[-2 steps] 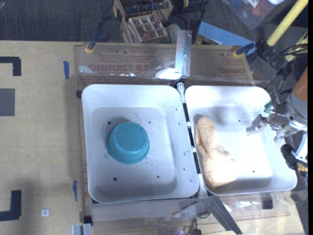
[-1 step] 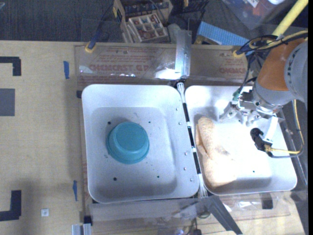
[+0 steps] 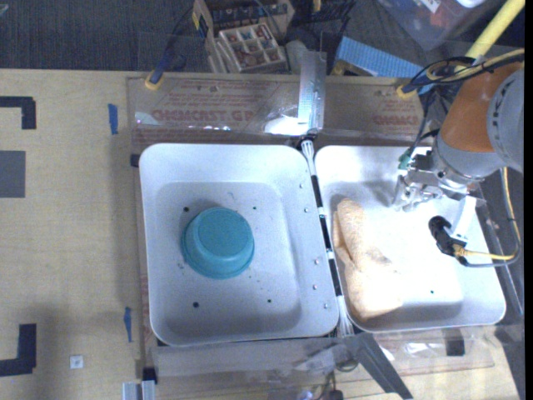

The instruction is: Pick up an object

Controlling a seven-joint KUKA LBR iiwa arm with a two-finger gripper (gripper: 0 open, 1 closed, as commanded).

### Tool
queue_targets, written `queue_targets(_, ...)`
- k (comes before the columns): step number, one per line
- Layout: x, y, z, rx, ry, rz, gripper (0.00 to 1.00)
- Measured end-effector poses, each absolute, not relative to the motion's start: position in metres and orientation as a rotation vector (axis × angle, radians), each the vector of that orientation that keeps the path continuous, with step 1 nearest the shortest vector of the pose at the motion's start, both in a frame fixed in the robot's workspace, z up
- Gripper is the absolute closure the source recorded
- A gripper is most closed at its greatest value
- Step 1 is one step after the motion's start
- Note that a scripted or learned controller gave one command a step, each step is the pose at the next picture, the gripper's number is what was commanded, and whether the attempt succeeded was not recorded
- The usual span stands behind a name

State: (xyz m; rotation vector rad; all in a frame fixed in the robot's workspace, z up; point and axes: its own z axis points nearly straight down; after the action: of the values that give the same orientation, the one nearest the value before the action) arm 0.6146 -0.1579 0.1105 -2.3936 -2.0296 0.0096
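Camera view: gripper (image 3: pixel 408 197) hangs over the right bin's (image 3: pixel 487 307) far edge; its closure state cannot be determined. Tan sponge (image 3: pixel 362 261) lies along that bin's left wall. Blue bowl (image 3: pixel 218 242), upside down, sits mid left bin (image 3: pixel 158 173).

At the right edge of the frame I see my grey arm (image 3: pixel 510 132) with its orange band (image 3: pixel 470 115), a silvery metal gripper (image 3: pixel 410 192) below, and a black-and-yellow cable (image 3: pixel 466 252) looping beside the wrist.

The wooden bench (image 3: pixel 67 248) bears two white bins, left (image 3: pixel 158 173) and right (image 3: pixel 483 302), side by side.
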Motion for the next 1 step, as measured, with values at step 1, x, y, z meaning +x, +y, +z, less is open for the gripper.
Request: queue_targets(1, 0.6146, -0.1578, 0.1104, -2.393, -2.03, 0.01, 0.0)
